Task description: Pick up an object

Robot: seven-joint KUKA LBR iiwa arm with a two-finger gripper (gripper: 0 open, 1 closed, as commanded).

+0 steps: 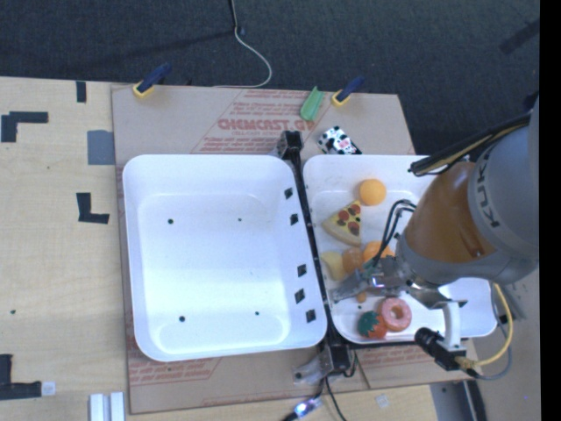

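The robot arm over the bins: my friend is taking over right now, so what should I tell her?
Gripper: low in the right white bin, among the toys; whether it grips anything can't be told.
Toys, all in that bin: orange ball, pizza-slice toy, yellow wedge, pink ring-shaped doughnut, red strawberry.
Done: nothing visibly lifted.
Left: grab one toy and raise it.

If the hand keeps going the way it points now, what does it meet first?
The hand reaches left in the right bin. Straight on, it would likely meet the yellow block next to it, then the bin's left wall. Depth is hard to judge from above.
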